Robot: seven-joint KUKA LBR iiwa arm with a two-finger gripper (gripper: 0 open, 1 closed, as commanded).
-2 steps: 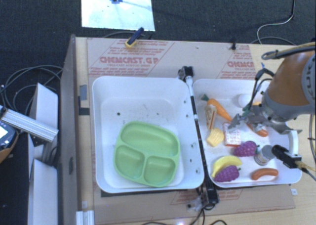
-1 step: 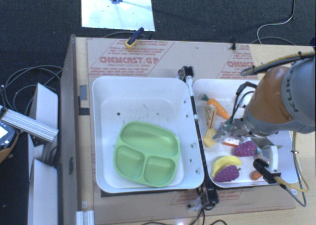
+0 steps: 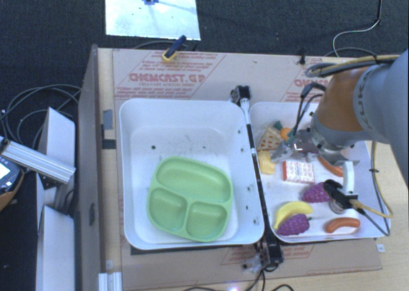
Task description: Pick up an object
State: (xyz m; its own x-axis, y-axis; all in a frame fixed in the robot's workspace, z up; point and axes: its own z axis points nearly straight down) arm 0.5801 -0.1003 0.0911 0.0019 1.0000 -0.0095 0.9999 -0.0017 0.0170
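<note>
Bench, two white bins; gripper [image 3: 285, 151] state unclear, over right bin [image 3: 365, 232]; banana [image 3: 292, 212] below it, long axis diagonal.

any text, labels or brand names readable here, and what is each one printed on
"CHEMCAST GP" reads in red print on the brown protective sheet under the bins, behind the left bin.
The smaller red lines above and below that logo are too small to read.
A second red logo on the same sheet, behind the right bin, is partly covered by the arm and cables; it cannot be read.
The small white and red box in the right bin carries print too blurred to read.
</note>
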